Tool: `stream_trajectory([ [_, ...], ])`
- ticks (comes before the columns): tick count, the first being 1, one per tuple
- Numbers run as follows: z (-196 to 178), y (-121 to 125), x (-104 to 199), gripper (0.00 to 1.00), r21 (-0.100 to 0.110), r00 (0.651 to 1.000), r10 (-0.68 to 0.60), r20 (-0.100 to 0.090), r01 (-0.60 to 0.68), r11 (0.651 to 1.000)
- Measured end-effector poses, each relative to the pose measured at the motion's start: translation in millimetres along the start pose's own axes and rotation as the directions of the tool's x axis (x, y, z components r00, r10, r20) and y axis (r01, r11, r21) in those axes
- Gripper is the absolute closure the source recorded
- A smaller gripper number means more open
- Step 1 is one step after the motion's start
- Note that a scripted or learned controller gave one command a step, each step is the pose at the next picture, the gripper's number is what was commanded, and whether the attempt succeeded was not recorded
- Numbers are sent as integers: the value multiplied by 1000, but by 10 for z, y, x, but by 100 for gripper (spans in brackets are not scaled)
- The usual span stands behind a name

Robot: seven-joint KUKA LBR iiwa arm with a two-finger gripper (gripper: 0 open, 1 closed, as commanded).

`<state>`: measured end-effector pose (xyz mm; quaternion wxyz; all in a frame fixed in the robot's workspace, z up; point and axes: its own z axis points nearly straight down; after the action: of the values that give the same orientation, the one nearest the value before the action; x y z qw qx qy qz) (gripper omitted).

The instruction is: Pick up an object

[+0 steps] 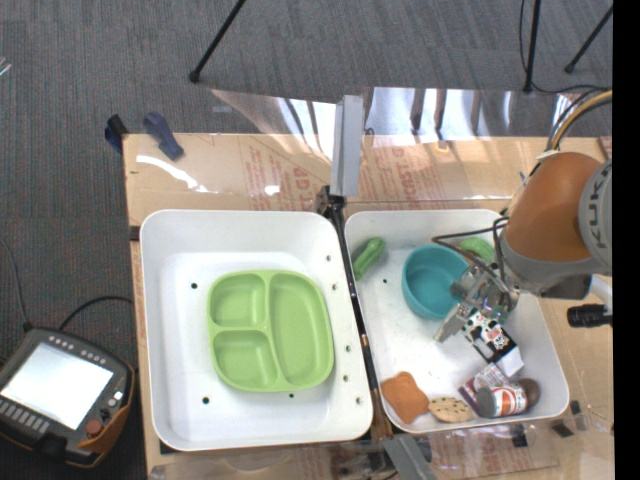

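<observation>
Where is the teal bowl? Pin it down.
The teal bowl sits in the right bin, toward its back, between the green pickle-shaped toy and the gripper.

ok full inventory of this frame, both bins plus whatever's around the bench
divided plate: 1, light green, middle of the left bin
bins: 2, white, side by side on the bench
pickle-shaped toy: 1, green, right bin, upper left corner
bowl: 1, teal, right bin, upper middle
small carton: 1, black and white, right bin, by the gripper
bread-like piece: 1, orange-brown, right bin, lower left
cookie: 1, tan with dark chips, right bin, bottom edge
can: 1, lying down, right bin, lower right
teach pendant: 1, dark with pale screen, floor lower left
gripper: 1, grey, over the right bin beside the bowl
</observation>
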<state>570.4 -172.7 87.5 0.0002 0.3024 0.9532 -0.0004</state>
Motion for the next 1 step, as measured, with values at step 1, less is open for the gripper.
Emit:
stream_trajectory([
  [1,4,730,542,0,-2,998,-62,-4,62,998],
])
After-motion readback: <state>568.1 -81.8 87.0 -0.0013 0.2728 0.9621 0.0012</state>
